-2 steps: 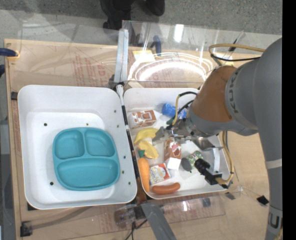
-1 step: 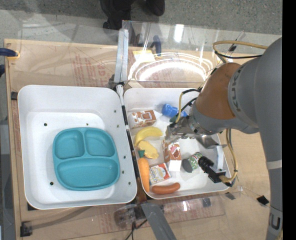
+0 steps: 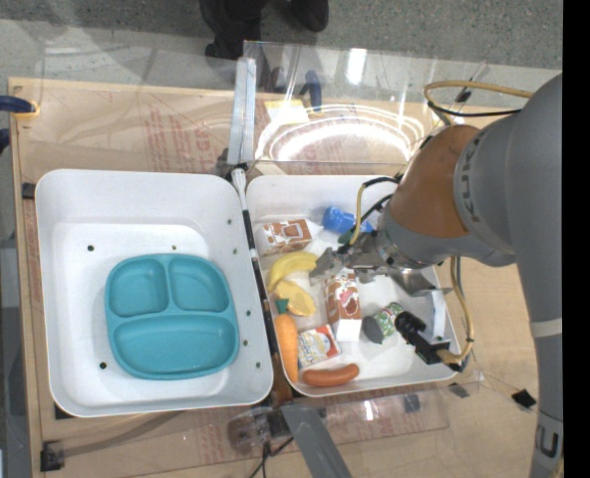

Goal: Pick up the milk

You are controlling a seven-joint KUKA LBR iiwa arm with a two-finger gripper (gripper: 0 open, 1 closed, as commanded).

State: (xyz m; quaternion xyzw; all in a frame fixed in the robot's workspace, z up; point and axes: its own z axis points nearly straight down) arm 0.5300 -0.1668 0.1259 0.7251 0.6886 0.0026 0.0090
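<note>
From my station I see the grey arm with its orange band [image 3: 437, 195] reaching in from the right over the right-hand shallow white bin [image 3: 265, 199]. Its tool [image 3: 337, 260] sits low in the middle of that bin, dark fingers pointing left, and I cannot tell from this slant whether they are spread or closed.

The small red-and-white milk carton [image 3: 342, 297] lies just below the tool tip, roughly in the bin's centre, lying on its side. I do not see it between the fingers; whether the tool touches it I cannot tell.

Around it: a brown-and-white snack box [image 3: 286, 233] toward the bin's upper left, a blue plastic item [image 3: 337, 217] near the upper middle, a yellow banana [image 3: 291, 267] and a yellow lemon-like piece [image 3: 297, 295] left of the carton. An orange carrot [image 3: 287, 344] lies along the left wall, a small printed packet [image 3: 318, 345] beside it, and a red sausage [image 3: 330, 373] near the lower edge. A dark green can [image 3: 382, 324] lies to the carton's right, and a white cube [image 3: 348, 331] sits just under the carton.

The left-hand white bin [image 3: 66, 207] holds a teal plastic plate with three compartments [image 3: 171, 317]. Both bins rest on the wooden bench [image 3: 126, 127].
</note>
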